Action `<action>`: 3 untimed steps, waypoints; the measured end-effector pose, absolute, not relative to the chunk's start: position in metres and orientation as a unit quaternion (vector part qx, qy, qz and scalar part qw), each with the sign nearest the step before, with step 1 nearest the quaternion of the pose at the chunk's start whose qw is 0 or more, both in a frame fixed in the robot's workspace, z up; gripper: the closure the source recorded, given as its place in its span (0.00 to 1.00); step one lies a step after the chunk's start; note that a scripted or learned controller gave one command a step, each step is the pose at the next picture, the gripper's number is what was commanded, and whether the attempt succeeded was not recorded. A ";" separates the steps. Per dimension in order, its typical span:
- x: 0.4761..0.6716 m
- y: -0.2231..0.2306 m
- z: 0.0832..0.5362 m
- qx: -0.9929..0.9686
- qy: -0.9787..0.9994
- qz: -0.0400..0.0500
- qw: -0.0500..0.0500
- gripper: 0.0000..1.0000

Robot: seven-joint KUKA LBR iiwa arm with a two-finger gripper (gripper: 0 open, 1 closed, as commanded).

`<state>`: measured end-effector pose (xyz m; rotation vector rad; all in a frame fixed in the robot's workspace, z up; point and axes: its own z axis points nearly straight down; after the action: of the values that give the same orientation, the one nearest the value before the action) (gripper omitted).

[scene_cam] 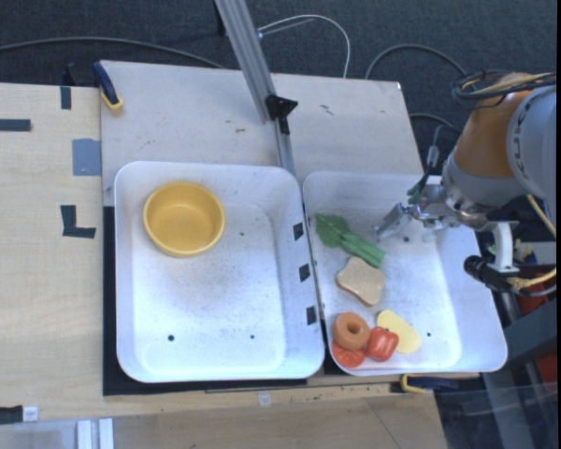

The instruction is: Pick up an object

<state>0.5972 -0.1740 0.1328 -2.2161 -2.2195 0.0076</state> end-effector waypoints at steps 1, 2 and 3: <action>0.598 -0.174 0.101 -0.707 -0.708 0.000 0.000 0.00; 0.597 -0.173 0.109 -0.706 -0.708 0.001 0.001 1.00; 0.607 -0.167 0.164 -0.706 -0.708 -0.001 -0.001 1.00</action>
<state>0.6068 -0.1667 0.1639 -2.2208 -2.2263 -0.0033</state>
